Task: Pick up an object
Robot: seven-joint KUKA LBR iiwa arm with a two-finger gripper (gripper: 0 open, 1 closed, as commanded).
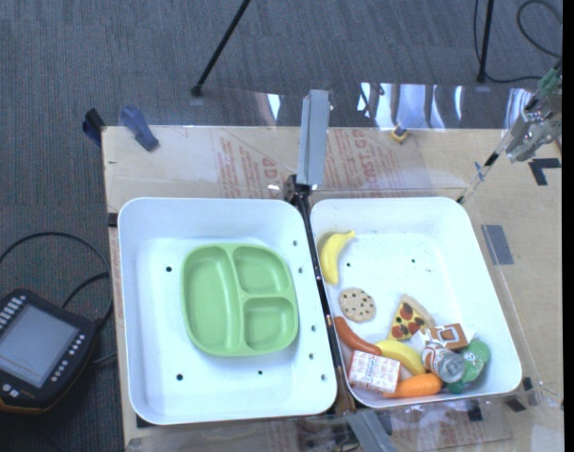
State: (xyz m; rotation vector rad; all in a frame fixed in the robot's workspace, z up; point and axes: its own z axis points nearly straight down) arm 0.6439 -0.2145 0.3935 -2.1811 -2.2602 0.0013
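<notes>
The toy foods crowd the right shallow white bin's (pixel 456 217) near corner (far half lies bare); tool (pixel 530 132) state indiscernible.

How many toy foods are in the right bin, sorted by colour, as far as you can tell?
Yellow: 2, banana and a second yellow piece
Orange or red: 3, carrot, sausage, pizza slice
Brown: 1, cookie
Pink: 1, carton
Total: 7; the heap by the corner is unclear.

Bench (pixel 221 163): cardboard-covered top. Directly on it, two shallow white bins touching side by side: left bin (pixel 141 252) at nine o'clock, right bin (pixel 456 219) at three o'clock. Grey upright post (pixel 313 139) at twelve.
</notes>
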